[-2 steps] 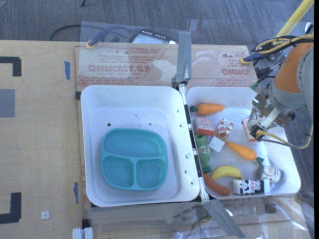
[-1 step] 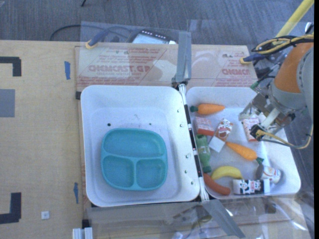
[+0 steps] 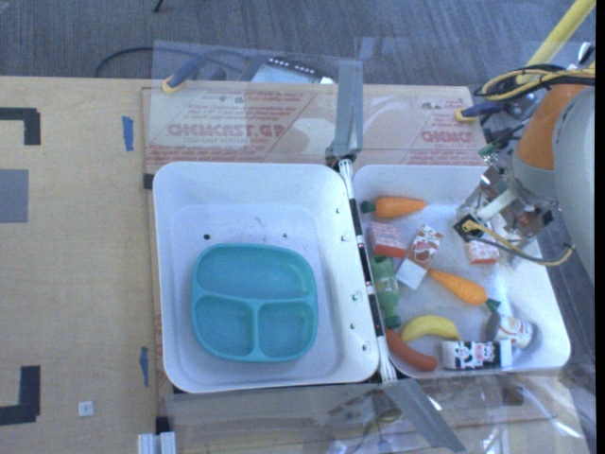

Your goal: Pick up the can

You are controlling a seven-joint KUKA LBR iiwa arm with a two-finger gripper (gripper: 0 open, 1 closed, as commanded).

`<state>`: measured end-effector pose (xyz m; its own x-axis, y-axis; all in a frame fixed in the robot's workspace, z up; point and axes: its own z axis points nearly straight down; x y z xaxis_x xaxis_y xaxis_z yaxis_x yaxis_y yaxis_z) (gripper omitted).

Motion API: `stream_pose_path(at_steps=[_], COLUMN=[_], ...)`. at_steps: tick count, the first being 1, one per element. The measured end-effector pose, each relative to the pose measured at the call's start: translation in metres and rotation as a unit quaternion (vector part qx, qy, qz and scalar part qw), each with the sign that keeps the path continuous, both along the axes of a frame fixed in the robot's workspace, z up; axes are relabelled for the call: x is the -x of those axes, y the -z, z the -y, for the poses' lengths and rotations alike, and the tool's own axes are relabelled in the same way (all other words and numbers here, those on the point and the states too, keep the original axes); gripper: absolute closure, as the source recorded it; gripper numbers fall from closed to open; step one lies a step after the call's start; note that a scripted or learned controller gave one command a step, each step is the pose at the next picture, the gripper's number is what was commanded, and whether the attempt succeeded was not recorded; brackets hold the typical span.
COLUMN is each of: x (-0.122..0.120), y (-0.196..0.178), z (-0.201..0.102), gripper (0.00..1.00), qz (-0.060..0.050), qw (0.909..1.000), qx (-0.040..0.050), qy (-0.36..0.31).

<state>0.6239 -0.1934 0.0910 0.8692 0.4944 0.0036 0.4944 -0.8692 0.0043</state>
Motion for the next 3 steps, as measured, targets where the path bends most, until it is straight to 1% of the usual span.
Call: stream_pose_path(at_steps=[1, 2, 3], x=[-0.036, -0.032, -0.035], y=[-0.026, 0.000, -0.011], z=[0.013, 0.009, 0.009], gripper=[0.00, 0.00, 1.00], qz=[-0.004, -0.005, 0.000], qw=[0.9979, 0.9983, 0.9985], qx=[-0.0015, -0.0026, 0.0004], qy=[0.065, 0.058, 0.055])
